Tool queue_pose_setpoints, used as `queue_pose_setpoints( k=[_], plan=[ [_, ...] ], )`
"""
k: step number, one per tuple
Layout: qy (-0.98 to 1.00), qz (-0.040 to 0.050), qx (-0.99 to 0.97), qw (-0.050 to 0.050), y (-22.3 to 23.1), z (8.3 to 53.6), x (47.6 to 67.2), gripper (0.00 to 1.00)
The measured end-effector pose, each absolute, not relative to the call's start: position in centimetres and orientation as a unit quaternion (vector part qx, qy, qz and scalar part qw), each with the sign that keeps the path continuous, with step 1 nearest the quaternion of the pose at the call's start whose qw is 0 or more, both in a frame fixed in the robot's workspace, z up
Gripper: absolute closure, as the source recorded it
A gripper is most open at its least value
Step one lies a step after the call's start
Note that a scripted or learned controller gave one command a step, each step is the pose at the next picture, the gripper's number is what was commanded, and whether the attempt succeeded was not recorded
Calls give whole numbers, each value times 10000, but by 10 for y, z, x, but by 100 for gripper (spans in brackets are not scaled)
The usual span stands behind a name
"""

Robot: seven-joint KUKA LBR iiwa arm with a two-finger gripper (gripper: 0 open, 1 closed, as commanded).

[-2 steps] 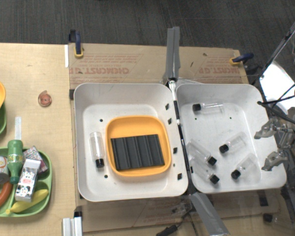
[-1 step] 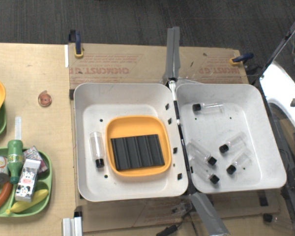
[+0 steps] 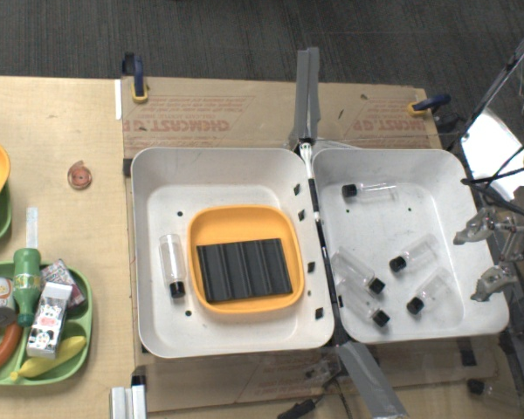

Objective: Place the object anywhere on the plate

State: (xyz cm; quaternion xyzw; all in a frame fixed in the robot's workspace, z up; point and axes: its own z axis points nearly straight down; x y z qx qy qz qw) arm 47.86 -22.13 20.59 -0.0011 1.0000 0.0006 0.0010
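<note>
orange plate (image 3: 244, 219) in left bin (image 3: 153, 260)

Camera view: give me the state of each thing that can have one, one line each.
Orange plate: in left bin, carrying a black ribbed block, no vial on it.
Vial beside plate: lying flat on left bin floor, left of the plate, capped.
Vials in right bin: five, all lying flat, capped.
Hand: over right bin's right rim, holding nothing visible.
</note>
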Motion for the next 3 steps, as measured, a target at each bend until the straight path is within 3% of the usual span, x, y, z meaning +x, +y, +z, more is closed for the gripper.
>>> queue_pose_setpoints(
  k=[2, 3],
  plan=[
    [9557, 6, -2942, 17, -221, 188, 491, 0],
    [9487, 2, -3162, 21, -222, 365, 499, 0]
  ],
)
